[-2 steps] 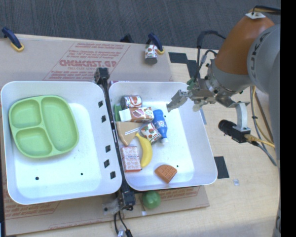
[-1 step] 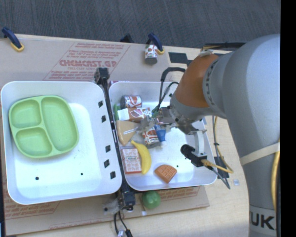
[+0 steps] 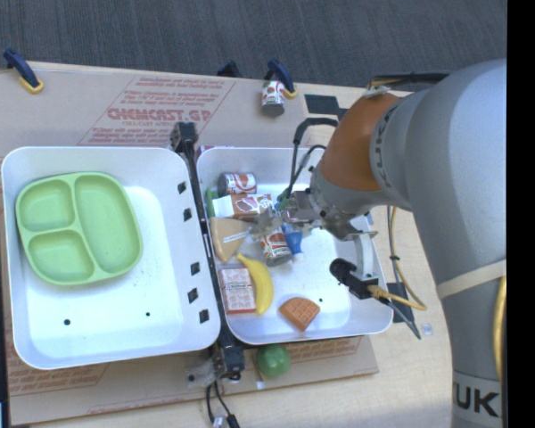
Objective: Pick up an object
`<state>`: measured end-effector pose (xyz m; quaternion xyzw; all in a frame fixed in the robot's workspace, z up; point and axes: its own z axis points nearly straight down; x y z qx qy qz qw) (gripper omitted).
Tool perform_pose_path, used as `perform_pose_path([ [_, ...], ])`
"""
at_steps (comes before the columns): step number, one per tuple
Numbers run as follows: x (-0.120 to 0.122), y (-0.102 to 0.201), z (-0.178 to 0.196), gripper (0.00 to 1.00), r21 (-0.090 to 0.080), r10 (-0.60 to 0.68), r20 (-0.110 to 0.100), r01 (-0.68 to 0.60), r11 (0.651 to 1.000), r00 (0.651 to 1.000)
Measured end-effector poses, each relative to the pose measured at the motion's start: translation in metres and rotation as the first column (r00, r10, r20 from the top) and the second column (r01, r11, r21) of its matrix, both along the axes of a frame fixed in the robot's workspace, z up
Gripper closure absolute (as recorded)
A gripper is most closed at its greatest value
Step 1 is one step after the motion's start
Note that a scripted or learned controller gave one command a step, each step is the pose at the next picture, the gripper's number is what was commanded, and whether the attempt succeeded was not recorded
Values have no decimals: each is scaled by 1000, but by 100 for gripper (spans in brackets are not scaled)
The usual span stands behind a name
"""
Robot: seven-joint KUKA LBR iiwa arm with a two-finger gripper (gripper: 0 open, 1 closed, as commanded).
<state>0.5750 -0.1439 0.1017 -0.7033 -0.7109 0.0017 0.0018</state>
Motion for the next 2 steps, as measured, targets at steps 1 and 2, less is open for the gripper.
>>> perform_pose_path([
  [1,-53,40,113,100,0,-5,5,5,1000,1000],
  [2,-52,40,123,100,1,-1,5,1,1000,1000],
])
